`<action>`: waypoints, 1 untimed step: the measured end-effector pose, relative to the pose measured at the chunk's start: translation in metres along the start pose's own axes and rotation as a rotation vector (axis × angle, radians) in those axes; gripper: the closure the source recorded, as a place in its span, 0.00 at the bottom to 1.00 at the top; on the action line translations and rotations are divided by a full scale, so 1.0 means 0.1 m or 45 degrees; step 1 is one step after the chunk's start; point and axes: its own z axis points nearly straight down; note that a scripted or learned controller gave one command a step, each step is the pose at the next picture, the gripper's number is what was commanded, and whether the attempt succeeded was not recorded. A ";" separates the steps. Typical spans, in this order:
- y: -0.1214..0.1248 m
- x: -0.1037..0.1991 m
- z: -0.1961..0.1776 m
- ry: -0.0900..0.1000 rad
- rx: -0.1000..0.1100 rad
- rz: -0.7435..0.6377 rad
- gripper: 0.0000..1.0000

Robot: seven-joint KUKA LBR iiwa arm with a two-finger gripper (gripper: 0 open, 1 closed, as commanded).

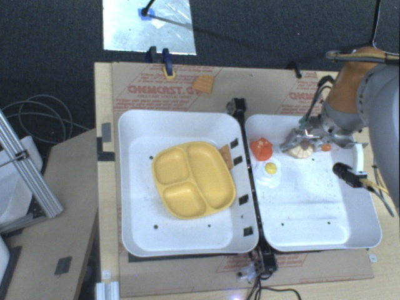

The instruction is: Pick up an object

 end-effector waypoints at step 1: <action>-0.03 -0.02 -0.11 0.000 0.004 0.000 1.00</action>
